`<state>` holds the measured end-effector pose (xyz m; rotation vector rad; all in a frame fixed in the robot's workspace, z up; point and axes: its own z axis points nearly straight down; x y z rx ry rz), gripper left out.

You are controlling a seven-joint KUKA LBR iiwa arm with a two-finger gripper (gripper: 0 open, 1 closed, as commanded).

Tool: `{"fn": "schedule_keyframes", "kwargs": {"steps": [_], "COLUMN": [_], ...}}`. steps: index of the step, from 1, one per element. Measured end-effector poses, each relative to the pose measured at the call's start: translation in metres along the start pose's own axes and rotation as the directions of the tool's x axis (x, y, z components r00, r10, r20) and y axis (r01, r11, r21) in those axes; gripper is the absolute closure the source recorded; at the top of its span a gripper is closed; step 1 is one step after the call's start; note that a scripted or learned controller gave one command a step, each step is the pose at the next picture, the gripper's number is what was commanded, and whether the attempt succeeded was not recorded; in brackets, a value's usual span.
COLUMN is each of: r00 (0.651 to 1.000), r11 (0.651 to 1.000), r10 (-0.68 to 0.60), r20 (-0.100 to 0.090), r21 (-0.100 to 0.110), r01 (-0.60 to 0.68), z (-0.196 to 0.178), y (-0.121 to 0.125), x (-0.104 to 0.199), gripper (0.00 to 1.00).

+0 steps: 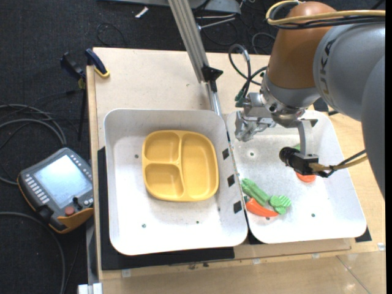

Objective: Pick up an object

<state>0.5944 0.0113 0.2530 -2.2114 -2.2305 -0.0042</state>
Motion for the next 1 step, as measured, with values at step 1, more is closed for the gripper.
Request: {"fn": "schedule_keyframes", "kwargs": {"steps": [1], "r00": [1.000], "r11": [1.000], "r10": [-0.001], "r20": [0.000], "r21": [0.000], "r01": [0.001], "z": [-0.0008], "y": [0.0075], "x": [0.0609], "gripper": [1.00]}}
